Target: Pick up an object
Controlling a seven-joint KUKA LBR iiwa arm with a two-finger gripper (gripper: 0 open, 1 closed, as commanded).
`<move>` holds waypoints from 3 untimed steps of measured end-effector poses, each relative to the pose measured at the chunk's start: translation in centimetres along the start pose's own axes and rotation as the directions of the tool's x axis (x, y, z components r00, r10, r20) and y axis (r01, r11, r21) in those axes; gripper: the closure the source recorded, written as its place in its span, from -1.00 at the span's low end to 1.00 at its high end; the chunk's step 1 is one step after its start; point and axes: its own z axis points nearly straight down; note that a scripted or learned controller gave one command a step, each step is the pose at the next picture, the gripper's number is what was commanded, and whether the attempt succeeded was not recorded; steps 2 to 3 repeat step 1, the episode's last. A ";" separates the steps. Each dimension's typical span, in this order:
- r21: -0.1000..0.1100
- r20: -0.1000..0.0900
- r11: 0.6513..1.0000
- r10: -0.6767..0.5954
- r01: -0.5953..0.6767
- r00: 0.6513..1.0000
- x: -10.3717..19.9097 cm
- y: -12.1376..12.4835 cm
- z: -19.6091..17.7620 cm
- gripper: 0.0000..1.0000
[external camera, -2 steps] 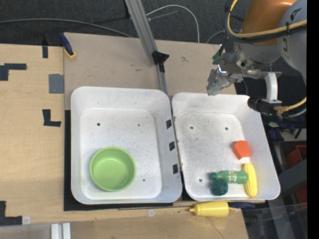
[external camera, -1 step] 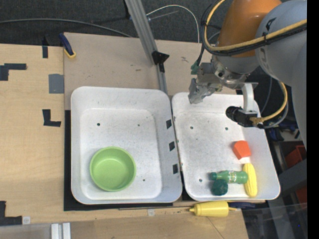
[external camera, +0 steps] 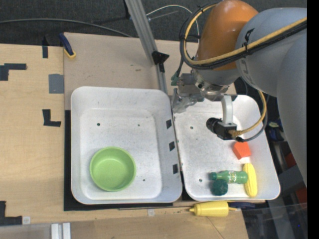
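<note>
Here the camera view looks down on two white bins set side by side, with the arm [external camera: 259, 39] reaching in from the right and covering the upper part of the right bin [external camera: 197, 148]. The gripper [external camera: 183, 99] hangs at the upper left corner of that bin, close to the rim it shares with the left bin [external camera: 82, 108]; whether it is spread or pressed together cannot be told from this angle, and no object is seen in it. The candidate objects lie in the right bin's lower right quarter, well apart from the gripper and diagonally down and to the right of it. An orange block [external camera: 241, 150] sits nearest, just below a black fitting [external camera: 221, 127] on the arm. Below it a yellow piece [external camera: 249, 178] stands with its long axis running up and down the frame, touching the end of a green bottle [external camera: 228, 177] whose long axis runs left to right; a dark green cap [external camera: 218, 186] lies against the bottle's left end. The bin floor between gripper and cluster is open, giving free room for travel. The cluster lies near the bin's right and bottom rims, so approach room there is judged tight. A green bowl [external camera: 113, 169] rests in the left bin's lower part. A yellow bottle [external camera: 211, 209] lies outside, just below the right bin.
</note>
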 end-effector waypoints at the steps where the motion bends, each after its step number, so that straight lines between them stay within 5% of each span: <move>1: 0.000 -0.001 1.000 -0.002 0.002 1.000 5.8 -1.3 0.3 1.00; 3: 0.000 -0.001 1.000 -0.002 0.002 1.000 5.8 -1.3 0.3 1.00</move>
